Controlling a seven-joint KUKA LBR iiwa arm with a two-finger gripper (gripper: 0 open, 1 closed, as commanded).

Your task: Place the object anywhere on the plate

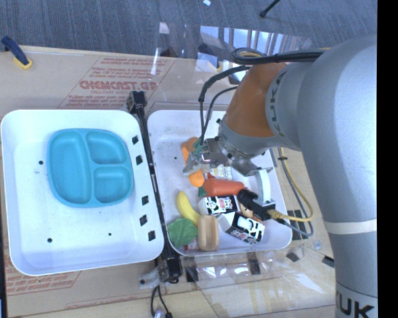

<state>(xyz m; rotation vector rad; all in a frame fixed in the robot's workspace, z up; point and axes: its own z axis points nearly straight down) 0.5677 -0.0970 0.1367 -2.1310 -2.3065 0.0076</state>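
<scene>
Camera view | plate (89, 165) in left bin carries nothing | pincer (200, 155) low among toys, right bin; grip state: cannot tell | placing not done

Your plate (91, 166) – light blue, three compartments – lies flat in the left bin. Nothing sits on it.

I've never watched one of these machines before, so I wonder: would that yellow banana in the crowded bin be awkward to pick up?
Probably somewhat. The banana looks smooth and glossy, so it may slip. Its curved, rounded shape could rock or roll when nudged. It looks like toy plastic, so likely light and stiff. It lies close beside the green leafy piece and the bread roll, which leaves little room.
</scene>
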